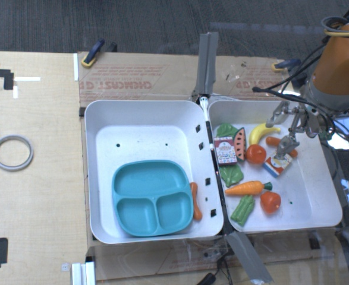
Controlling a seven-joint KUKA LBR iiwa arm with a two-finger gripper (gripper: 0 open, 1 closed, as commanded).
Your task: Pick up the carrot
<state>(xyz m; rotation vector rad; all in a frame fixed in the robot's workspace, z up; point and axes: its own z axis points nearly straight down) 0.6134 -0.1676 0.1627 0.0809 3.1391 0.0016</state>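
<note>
While the claw (289, 142), its grip state indiscernible, hung at the frame's right, the orange plastic carrot (244, 188) lay lower left of it, long axis nearly horizontal.

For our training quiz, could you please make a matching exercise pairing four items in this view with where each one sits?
Things:
1. carrot
2. teal divided plate
3. banana
4. roll of tape

Places:
A. on the wooden bench, left of both bins
B. lower middle of the right bin, lying roughly crosswise
C. in the left bin, toward its near edge
D. upper part of the right bin, left of the gripper

Pairs: 1-B, 2-C, 3-D, 4-A
</note>
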